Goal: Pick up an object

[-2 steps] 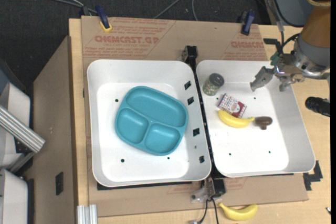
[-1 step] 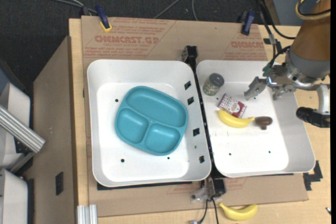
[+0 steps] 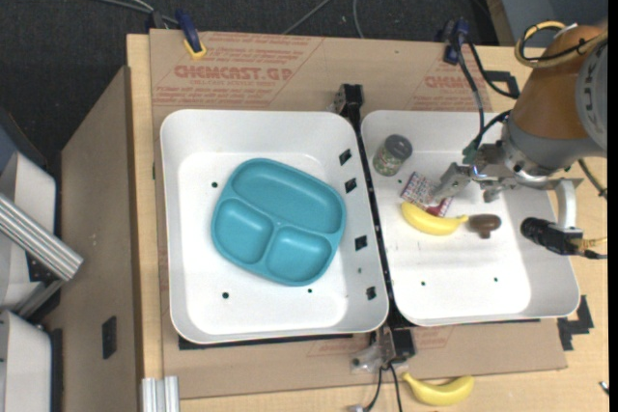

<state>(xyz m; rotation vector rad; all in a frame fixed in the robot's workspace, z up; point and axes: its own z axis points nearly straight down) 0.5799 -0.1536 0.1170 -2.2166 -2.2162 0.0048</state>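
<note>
The yellow curved banana is lying in the right white bin, just below the gripper. I cannot tell the gripper's state. A small crinkled packet is sitting just beside the gripper, a round grey jar up-left of it. The teal divided plate is resting far left, in the left white bin.

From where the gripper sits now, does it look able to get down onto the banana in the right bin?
Probably yes. The gripper hovers just above the banana in the right bin, with nothing over the fruit. A small packet lies close against the banana's upper side and might get caught in the grasp.
</note>
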